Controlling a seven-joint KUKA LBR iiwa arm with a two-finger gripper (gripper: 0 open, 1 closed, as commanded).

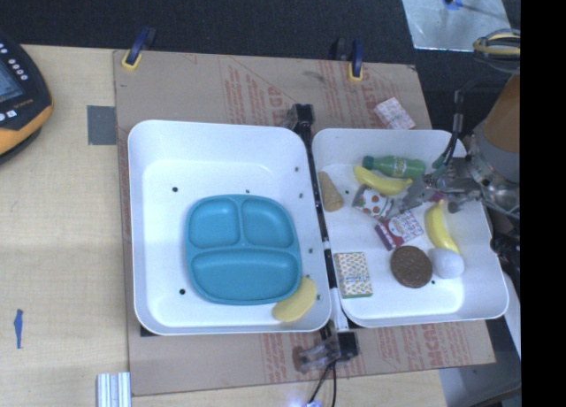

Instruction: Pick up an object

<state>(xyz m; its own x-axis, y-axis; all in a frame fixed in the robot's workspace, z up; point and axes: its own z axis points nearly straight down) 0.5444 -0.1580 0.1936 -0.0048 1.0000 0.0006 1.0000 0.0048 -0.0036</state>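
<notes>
The right bin (478,303) holds a jumble of items. A green bottle (394,165) lies near the bin's back wall, with a yellow banana (381,181) just in front of it. A second banana (439,227) lies toward the right side. Near the front are a brown disc (411,266), a white ball (449,264) and a patterned box (353,273). Some small packets (394,223) lie in the middle, and a tan wedge (330,191) rests by the left wall. My gripper (445,187) hangs low over the bin's right part, just above the second banana and to the right of the bottle.
The left bin (146,219) holds a blue divided plate (242,249) and a yellow piece (295,301) at its front right corner. A yellow-and-black device (16,95) sits at the bench's far left. Clamps (355,57) pin the cardboard at the back.
</notes>
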